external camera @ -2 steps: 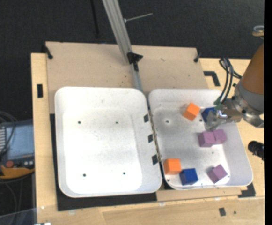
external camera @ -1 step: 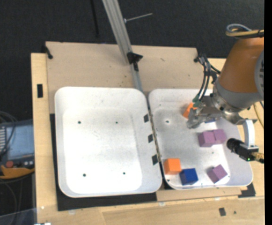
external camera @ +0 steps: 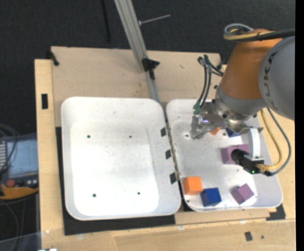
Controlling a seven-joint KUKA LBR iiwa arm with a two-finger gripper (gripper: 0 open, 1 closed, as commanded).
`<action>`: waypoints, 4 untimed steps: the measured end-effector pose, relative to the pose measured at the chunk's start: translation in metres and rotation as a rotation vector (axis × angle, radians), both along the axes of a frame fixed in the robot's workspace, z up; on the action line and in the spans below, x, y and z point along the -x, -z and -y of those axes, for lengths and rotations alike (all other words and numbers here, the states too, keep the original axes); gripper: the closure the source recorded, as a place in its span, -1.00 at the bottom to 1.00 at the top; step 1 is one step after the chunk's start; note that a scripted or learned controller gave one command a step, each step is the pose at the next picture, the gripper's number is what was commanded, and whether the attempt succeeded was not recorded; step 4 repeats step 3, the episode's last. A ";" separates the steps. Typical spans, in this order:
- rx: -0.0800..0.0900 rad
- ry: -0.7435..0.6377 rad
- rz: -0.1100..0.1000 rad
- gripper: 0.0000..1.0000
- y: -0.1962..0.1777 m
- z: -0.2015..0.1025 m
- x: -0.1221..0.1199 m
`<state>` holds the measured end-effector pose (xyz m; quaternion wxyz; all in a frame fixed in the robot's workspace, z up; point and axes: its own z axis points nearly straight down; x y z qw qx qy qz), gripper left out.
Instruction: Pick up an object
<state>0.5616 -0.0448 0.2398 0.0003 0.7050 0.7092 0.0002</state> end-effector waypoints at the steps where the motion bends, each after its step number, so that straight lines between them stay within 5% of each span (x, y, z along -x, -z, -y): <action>1: 0.000 0.000 0.001 1.00 0.007 -0.045 -0.029; 3: -0.002 -0.001 0.002 1.00 0.010 -0.142 -0.082; 4: -0.002 -0.001 0.002 1.00 0.010 -0.142 -0.082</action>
